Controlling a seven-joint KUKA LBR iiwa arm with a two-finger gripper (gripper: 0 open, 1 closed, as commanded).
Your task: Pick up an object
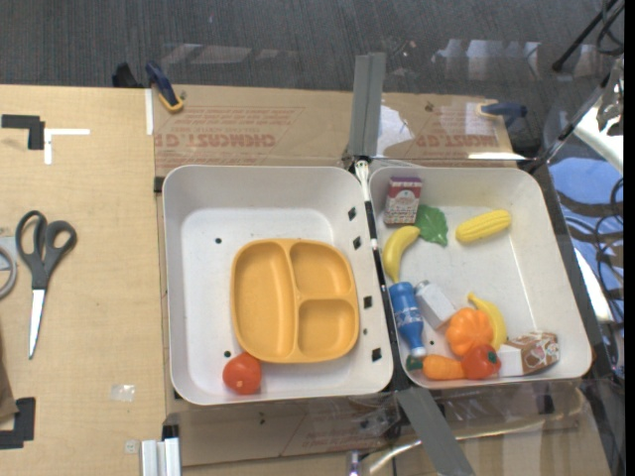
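Observation:
The right bin (536,266) holds several toy foods: a small red-and-white carton (403,199), a green leafy piece (432,224), a corn cob (481,226), a banana (397,248), a blue bottle (406,315), a white block (435,304), an orange pepper (468,330), a second banana (490,317), a carrot (442,368), a red tomato (478,362) and a brown-and-white piece (532,353). The left bin (198,266) holds a yellow divided tray (295,298) and a red tomato (242,374) at its near left corner.
Scissors (40,266) lie on the wooden bench at the far left. A grey bar (366,107) stands behind the joint of the two bins, on cardboard. Cables and blue fabric (595,186) sit at the right edge.

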